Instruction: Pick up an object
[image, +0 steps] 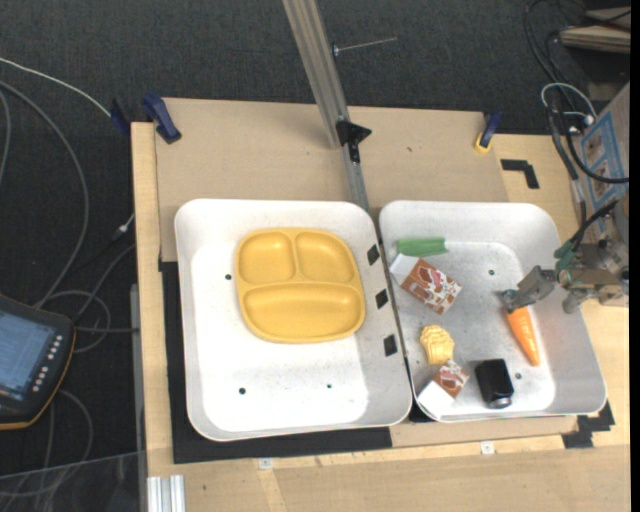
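Camera view, biggest to smallest:

1. Bench (250, 150): tan board top, two shallow white bins side by side on it, a metal post (322, 70) rising from the back edge between them.
2. Left bin (215, 400): holds a yellow divided tray (298, 283), three compartments, lying flat toward the bin's back half.
3. Right bin (470, 215): holds all the small items.
4. Arm comes in from the right edge; gripper (527, 292) sits low over the right side of the right bin, just above the carrot. Can't tell whether the fingers are spread or closed, too dark and small. Nothing visibly pinched.
5. Tablet-like device (25, 355) on the floor at far left, cables around it.
6. Red-and-white printed pack (431, 284): mid bin, tilted.
7. Carrot (524, 334): orange, pointed end toward the front, right side of the bin, just below the gripper. Contact unclear.
8. Green stick-shaped item (420, 245): near the bin's back left, lying crosswise.
9. Black block (493, 382): front of the bin, near the rim.
10. Yellow lumpy piece (436, 343): left of centre, between the printed pack and the small pack.
11. Small red-and-white pack (447, 380): front left, just beside the black block.
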